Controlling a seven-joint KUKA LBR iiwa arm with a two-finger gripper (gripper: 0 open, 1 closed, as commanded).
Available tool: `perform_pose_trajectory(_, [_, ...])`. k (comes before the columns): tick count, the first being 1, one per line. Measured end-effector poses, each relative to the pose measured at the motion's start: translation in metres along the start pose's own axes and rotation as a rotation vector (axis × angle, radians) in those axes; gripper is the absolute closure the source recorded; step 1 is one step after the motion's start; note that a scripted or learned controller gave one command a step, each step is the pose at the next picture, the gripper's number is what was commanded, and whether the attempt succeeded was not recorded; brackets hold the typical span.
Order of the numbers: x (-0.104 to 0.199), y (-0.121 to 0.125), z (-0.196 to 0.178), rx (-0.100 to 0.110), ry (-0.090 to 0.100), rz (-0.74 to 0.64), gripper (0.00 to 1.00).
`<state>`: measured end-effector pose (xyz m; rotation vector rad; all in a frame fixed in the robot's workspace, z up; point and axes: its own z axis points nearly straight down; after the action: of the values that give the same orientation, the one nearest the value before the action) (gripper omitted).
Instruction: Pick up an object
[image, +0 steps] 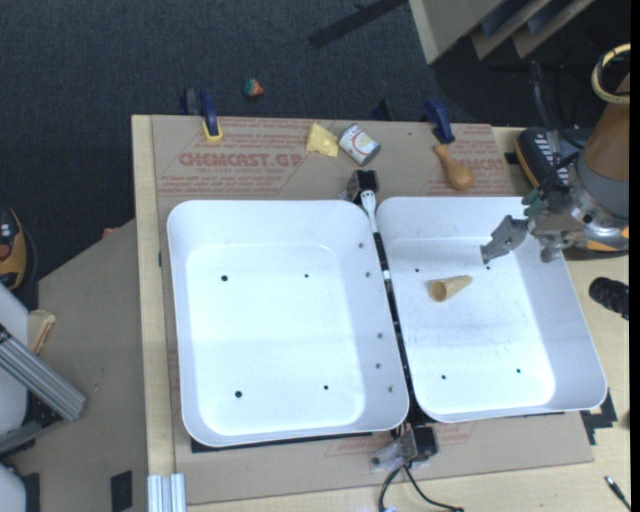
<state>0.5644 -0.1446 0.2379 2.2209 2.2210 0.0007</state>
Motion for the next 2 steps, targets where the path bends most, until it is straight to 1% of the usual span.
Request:
perform_pose_trajectory(1, [0.000,0.001,-0.011,-0.004,-0.001,-0.001,1.00])
perform_pose_trajectory(2, [0.170,0.004,0.007,0.005,0.008,-0.017,1.00])
